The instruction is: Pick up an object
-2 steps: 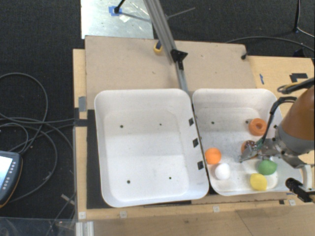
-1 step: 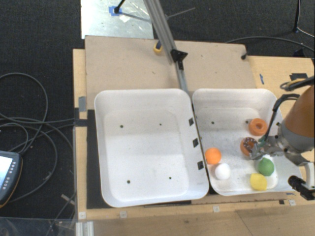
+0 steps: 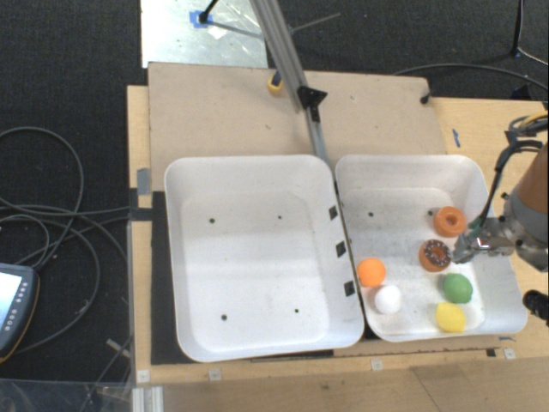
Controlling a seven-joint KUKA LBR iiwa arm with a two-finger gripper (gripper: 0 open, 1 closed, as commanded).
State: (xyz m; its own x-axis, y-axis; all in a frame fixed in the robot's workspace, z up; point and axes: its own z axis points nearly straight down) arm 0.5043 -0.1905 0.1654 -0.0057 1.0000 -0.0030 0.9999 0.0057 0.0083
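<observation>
Near the right edge of the right bin [image 3: 480, 174], your gripper [image 3: 466, 246] sits low over the floor, tip just beside the brown ring. You can't tell from this angle whether the jaws are wide or narrow; nothing shows between them, so don't log a hold.

Closest target: the brown ring [image 3: 435, 254], doughnut-shaped, dark with pale speckles, lying flat toward the right edge of the bin. Probably light and stiff, a toy by the look; take it across the band, one finger in the hole, one outside. A pinch on the outer rim may slide off.

Just behind it, toward the back right corner, an orange ring [image 3: 449, 221], same shape, same handling guess.

Toward the front right corner: a green ball [image 3: 457, 288] and, at the front edge, a yellow lump [image 3: 451, 317]. Round, likely smooth, they could roll out of a pinch; close across the widest part.

Near the left edge of that bin: an orange ball [image 3: 371, 272] with a white ball [image 3: 389, 299] just beside it, toward the front.

Left bin [image 3: 184, 187] sits alongside, touching along the middle.
</observation>
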